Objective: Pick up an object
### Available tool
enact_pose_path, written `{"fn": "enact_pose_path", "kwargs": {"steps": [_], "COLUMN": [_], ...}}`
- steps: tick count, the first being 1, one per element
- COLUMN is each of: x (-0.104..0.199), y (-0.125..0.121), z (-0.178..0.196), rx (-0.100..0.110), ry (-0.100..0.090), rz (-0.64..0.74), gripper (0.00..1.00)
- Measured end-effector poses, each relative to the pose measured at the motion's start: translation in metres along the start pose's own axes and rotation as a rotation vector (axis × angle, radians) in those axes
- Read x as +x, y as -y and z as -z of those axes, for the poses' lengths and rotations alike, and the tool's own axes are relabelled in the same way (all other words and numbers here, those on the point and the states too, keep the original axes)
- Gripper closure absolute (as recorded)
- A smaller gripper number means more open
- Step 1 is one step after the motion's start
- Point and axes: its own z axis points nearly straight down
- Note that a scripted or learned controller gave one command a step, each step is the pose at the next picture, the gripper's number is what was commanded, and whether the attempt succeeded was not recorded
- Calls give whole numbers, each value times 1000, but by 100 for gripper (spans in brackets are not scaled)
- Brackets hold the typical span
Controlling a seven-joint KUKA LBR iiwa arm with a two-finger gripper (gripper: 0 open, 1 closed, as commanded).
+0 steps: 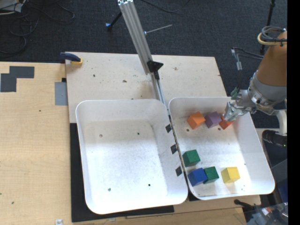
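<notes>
white bins (93, 114), orange block (196, 120), yellow block (230, 174)

Even, soft overhead light, mild glare on the left bin's floor (117, 144), slightly soft focus throughout.

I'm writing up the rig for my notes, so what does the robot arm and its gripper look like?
The arm shows a broad orange band over a grey wrist section, with a coiled pale cable looped at its top. The gripper is a small grey metallic piece at the wrist's end. No markings are readable.

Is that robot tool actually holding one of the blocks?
Cannot be told: the tool sits right over the red block, hiding any grip.
</notes>
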Motion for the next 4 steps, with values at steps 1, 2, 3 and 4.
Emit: {"fn": "enact_pose_path", "kwargs": {"steps": [1,2,3,4], "x": [47,104,156,209], "y": [-15,-15,-27,-35], "z": [-2,-6,-9,9], "rx": [3,7,4,3], "ry": [-3,-3,-3,-3], "rz": [4,4,4,5], "gripper": [100,100,100,100]}}
